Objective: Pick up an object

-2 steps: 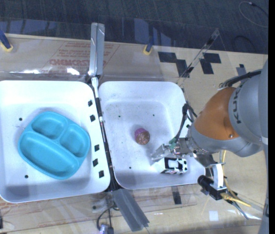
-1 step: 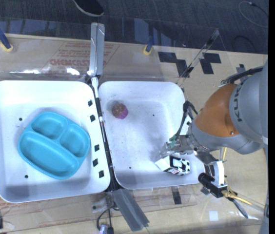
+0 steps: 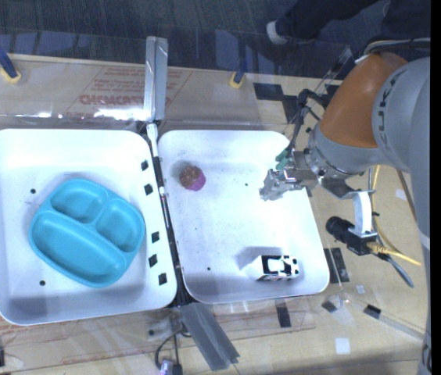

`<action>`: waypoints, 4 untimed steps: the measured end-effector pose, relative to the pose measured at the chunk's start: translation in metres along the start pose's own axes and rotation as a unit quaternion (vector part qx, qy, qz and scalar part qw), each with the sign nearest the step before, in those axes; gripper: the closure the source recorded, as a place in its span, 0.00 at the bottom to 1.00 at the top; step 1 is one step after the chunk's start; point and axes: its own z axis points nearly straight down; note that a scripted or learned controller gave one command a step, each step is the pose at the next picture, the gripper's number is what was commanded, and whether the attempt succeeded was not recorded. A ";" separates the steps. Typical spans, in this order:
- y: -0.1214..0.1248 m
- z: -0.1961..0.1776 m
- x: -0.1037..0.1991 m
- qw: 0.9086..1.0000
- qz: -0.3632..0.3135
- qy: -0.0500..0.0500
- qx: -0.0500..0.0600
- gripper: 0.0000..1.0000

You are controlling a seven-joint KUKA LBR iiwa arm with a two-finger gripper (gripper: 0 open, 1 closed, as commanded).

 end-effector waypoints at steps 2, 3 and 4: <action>-0.062 0.126 -0.043 1.000 0.002 0.000 0.001 0.00; -0.032 0.127 0.051 1.000 -0.001 0.000 0.001 0.00; 0.050 0.109 0.078 1.000 0.001 0.000 0.000 0.00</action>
